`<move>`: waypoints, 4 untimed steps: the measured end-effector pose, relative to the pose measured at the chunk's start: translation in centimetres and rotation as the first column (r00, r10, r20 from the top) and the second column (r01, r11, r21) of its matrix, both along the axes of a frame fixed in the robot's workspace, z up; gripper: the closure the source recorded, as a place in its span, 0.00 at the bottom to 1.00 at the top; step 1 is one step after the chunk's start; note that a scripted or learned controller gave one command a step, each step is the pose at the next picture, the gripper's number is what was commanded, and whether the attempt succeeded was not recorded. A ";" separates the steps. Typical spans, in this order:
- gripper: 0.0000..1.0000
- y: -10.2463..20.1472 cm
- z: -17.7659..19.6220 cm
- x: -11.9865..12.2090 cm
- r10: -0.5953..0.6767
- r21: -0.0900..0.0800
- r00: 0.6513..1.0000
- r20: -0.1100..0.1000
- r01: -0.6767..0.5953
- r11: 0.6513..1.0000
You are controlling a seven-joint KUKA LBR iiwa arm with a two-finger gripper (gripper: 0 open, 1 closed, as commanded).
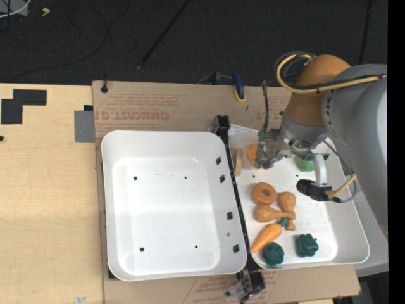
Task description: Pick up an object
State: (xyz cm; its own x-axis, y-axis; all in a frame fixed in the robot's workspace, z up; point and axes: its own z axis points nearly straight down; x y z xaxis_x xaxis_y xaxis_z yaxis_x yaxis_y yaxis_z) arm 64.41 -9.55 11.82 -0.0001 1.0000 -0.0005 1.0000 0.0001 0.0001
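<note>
I see the jaws (264,159) low in the right bin (348,246), at its far end, beside a small orange piece (252,154). Can't tell if they're spread or pinching. Donut (264,192), carrot (267,235), two green pieces lie nearer.

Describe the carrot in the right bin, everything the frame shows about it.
The carrot is a small orange toy, plastic by its smooth look, tapering to a point at its lower left end, which lies by the bin's left wall. A bit of green marks its top at the upper right. It lies flat and diagonal on the floor of the right bin, near the front. A dark green piece sits against its underside and a tan pear-shaped toy lies just above.
</note>
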 end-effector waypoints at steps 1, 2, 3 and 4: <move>1.00 3.1 7.5 0.1 0.004 0.001 1.000 0.005 -0.004 1.000; 1.00 4.1 6.9 -0.1 0.002 0.001 1.000 -0.003 -0.002 1.000; 1.00 5.9 6.9 -0.1 0.002 0.001 1.000 -0.004 -0.002 1.000; 1.00 9.0 6.9 -0.1 0.002 0.001 1.000 -0.005 -0.002 1.000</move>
